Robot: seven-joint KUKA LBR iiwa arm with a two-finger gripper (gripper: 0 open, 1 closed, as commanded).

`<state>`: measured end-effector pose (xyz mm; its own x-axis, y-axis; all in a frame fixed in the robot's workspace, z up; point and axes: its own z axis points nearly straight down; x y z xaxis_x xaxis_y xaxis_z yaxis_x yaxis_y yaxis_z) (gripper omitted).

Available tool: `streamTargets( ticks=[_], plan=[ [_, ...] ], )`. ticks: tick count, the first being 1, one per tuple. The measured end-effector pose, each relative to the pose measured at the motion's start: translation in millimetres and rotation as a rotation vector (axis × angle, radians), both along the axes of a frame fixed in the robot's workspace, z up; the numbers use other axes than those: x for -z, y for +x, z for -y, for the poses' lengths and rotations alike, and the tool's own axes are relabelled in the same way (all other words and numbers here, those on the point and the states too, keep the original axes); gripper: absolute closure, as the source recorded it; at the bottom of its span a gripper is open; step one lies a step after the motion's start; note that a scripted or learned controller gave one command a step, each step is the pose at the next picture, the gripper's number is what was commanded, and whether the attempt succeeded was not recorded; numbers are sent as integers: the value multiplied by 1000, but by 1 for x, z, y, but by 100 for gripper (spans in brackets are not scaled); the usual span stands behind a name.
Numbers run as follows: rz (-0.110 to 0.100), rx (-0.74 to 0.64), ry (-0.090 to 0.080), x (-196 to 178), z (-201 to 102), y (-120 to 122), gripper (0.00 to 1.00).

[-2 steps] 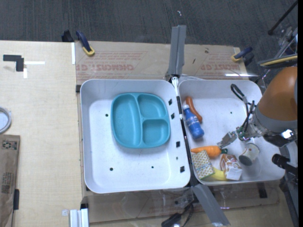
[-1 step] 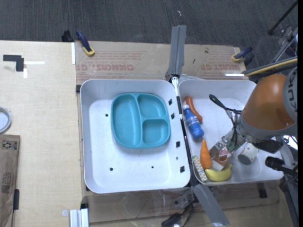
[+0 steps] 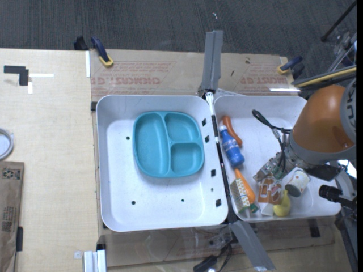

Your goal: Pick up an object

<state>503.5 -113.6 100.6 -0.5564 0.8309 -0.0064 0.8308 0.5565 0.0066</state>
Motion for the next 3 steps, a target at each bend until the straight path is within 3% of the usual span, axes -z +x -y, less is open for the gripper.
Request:
streamTargets(
  ticks=[1, 2, 3],
  plan=[
    [-10, 166, 1, -130, -31, 9, 100],
    [-10, 165, 1, -130, -31, 9, 0],
    [-13, -29, 2, -42, -7, -3, 0]
  ],
)
